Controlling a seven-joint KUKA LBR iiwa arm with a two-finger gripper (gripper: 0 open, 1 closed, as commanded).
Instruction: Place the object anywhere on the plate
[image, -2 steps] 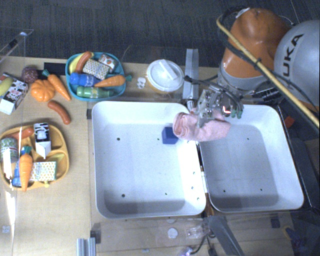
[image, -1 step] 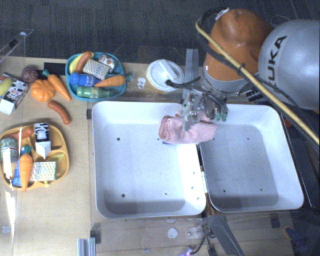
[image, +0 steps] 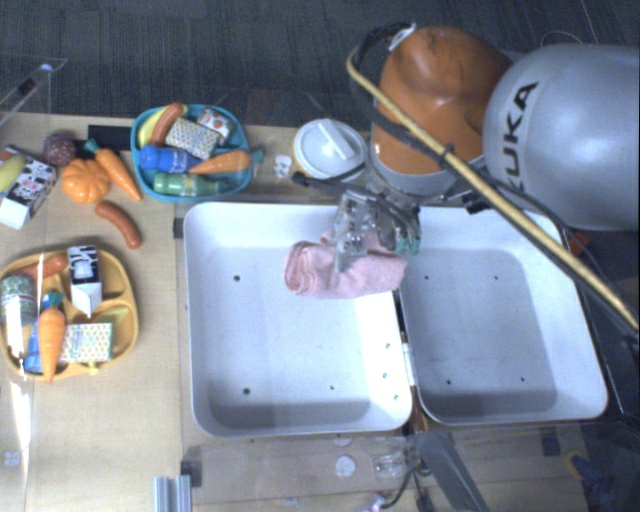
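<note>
A crumpled pink cloth (image: 325, 272) lies in the left white bin (image: 250, 350), near its far right corner, and its right end reaches the divider between the bins. My gripper (image: 372, 238) hangs directly over the cloth's upper right part and touches or overlaps it. The orange wrist band (image: 435, 95) and the grey arm (image: 570, 120) reach in from the upper right. A yellow plate (image: 122, 322) with toy food and small boxes sits on the bench at the far left.
A blue bowl (image: 238, 178) of toy food stands behind the left bin, with a white round lid (image: 328, 148) beside it. Loose toy vegetables (image: 95, 180) lie at the back left. The right bin (image: 500, 330) sits under the arm. A cable (image: 500, 205) crosses it diagonally.
</note>
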